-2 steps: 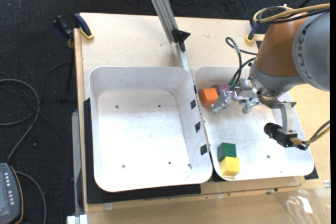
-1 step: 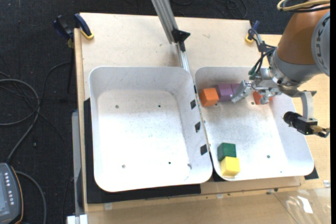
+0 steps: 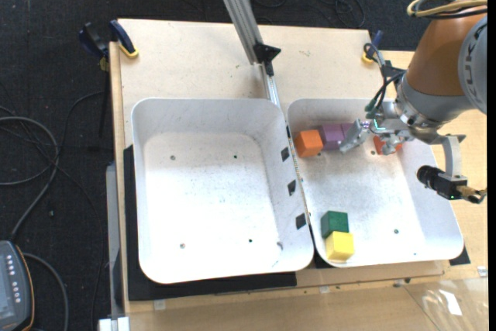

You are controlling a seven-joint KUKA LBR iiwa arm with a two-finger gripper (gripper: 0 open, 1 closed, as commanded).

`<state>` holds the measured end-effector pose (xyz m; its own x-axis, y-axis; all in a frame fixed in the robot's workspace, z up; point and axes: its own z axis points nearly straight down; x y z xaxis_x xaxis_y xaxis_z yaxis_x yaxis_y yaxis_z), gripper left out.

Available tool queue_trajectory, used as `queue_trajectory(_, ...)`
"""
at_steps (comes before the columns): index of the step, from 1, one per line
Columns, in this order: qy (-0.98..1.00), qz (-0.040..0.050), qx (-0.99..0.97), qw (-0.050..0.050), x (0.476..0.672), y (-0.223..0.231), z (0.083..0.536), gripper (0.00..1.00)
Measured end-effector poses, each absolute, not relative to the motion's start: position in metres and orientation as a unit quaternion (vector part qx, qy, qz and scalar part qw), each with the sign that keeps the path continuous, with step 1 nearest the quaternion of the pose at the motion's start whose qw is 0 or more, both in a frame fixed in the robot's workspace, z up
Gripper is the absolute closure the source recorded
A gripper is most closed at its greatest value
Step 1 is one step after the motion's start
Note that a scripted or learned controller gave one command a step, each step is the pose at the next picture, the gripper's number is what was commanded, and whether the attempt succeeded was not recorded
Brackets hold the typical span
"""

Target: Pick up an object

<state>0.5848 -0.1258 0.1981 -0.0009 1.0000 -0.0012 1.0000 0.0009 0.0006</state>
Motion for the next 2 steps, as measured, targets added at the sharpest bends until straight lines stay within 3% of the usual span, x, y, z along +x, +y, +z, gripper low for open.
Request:
queue_trajectory(1, 0.708, -0.0013, 0.706, -0.001, 0.618, -0.133, 0.091, 0.00)
queue_trajectory(2, 0.709, -0.0181, 0.705, -0.012, 0.653, -0.121, 0.093, 0.00)
